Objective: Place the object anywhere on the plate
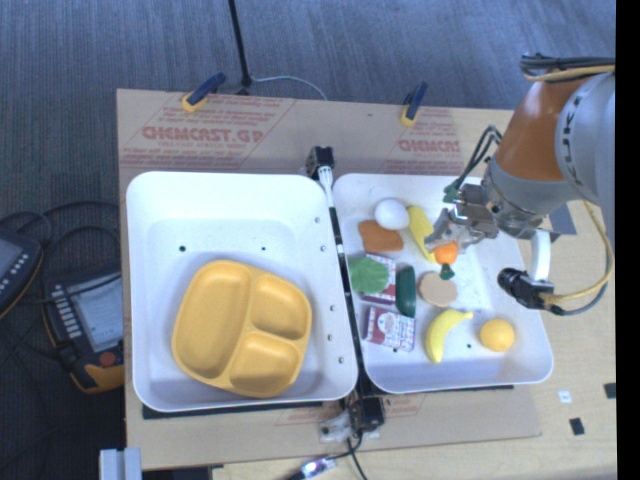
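A yellow plate (243, 325) with three compartments lies in the left bin (160, 203), nothing on it. My gripper (455, 233) hangs low over the upper middle of the right bin (520, 368). Directly under its tip is a small orange toy with a green end (446, 254), close to or touching the gripper; I cannot see whether it is gripped. A yellow elongated toy (420, 228) lies just left of the gripper.
The right bin also holds a white egg (391, 212), a brown piece (381, 236), a green packet (372, 273), a dark green cucumber (405, 291), a tan disc (437, 289), a red-white packet (388, 328), a banana (445, 333) and a yellow ball (497, 335).
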Tool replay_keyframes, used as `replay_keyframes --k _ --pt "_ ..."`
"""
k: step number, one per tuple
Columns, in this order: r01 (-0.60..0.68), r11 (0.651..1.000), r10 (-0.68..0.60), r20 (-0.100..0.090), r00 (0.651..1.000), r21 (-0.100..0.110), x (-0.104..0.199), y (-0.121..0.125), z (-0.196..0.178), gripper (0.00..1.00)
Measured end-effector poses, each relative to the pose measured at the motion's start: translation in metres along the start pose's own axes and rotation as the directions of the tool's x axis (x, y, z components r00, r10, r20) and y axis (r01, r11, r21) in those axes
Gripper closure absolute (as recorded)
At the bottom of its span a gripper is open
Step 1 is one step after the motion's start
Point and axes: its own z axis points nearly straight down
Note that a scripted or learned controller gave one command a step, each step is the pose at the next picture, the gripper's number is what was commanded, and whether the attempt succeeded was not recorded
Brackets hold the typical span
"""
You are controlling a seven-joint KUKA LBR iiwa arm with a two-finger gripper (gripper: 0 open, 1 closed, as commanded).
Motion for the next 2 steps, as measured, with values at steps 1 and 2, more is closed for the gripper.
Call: replay_keyframes --k 1,2 --pt "-0.196 0.981 0.196 -0.003 0.981 -0.010 0.0794 -0.0257 -0.1402 1.00" --pt "-0.200 0.980 0.200 0.002 0.980 -0.002 0.0763 -0.0272 -0.1358 0.00"
